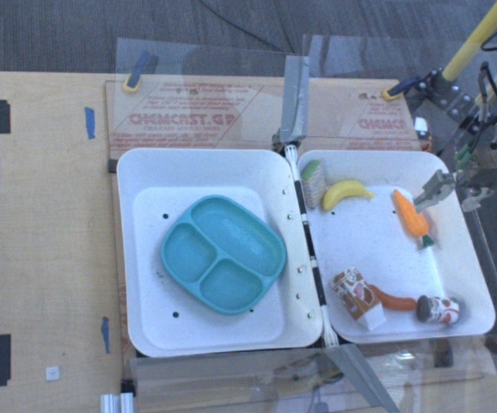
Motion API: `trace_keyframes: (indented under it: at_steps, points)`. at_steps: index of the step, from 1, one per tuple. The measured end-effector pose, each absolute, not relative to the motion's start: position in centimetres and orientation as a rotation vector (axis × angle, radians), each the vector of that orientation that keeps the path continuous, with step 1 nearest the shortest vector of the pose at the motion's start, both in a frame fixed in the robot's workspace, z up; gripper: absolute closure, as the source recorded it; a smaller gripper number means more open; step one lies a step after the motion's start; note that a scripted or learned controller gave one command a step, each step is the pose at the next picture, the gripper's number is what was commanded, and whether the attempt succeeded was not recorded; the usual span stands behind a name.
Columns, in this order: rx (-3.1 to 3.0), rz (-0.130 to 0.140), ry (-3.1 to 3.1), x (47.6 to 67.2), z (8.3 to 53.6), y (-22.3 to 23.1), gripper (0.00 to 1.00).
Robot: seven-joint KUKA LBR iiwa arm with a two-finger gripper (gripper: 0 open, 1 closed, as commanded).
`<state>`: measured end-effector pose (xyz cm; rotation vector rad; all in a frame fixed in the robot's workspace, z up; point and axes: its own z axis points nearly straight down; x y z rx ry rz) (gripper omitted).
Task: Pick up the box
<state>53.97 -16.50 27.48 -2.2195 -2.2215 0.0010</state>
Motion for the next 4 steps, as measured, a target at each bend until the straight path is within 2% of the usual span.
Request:
trace_keyframes:
  at_steps: [1, 2, 3, 4]
  points:
    - [-2.257, 0.001, -2.184, 48.1, 14.5, -13.0, 0.0]
    - [-2.179, -0.01, -2.278, 51.2, 8.9, -11.7, 0.0]
    - [-2.237, -0.006, -2.217, 57.8, 8.8, -15.6, 0.0]
    - [-2.264, -0.001, -2.183, 49.1, 8.8, -20.1, 0.0]
